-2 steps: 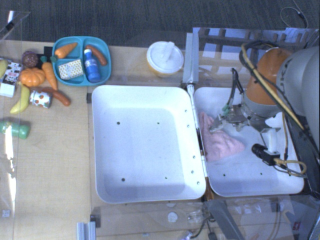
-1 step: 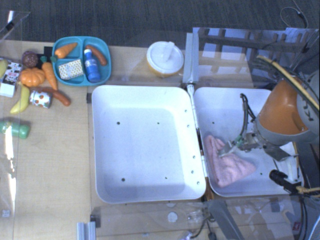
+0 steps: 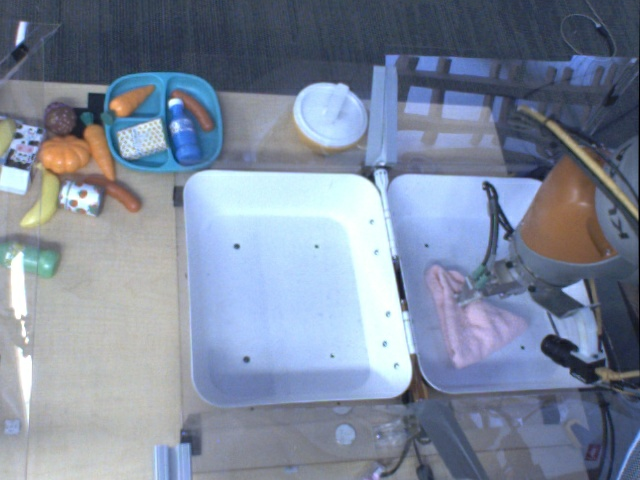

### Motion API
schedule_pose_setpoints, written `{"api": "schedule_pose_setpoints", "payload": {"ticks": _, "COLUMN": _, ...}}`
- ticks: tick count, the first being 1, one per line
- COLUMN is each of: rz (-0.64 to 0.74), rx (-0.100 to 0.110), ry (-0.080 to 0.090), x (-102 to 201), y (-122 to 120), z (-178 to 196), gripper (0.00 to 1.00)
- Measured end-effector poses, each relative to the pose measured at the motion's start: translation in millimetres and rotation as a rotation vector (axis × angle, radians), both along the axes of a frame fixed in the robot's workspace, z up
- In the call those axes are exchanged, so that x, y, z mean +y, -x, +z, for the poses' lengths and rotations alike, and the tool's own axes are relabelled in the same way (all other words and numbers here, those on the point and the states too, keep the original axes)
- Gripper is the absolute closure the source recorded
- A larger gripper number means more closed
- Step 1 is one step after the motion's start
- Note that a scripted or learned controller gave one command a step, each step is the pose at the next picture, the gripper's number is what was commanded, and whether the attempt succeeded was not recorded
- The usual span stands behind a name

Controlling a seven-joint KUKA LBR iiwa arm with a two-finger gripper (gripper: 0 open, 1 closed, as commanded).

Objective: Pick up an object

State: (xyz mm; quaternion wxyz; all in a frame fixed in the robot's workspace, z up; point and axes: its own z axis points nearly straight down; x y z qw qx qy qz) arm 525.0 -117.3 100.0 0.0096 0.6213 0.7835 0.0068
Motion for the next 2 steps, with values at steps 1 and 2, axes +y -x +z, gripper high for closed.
{"api": "schedule_pose_setpoints", "payload": {"ticks": 1, "rz": -0.035, "rx": 0.023, "ry": -0.002, "x": 67.5, "y": -94.3, "z": 134.0, "gripper": 1.00}}
{"api": "schedule_pose_setpoints", "payload": {"ticks": 2, "rz": -0.191, "rx": 0.026, "ry": -0.002, "x": -21.7, "y": -122.7, "z": 103.3, "gripper": 1.00}}
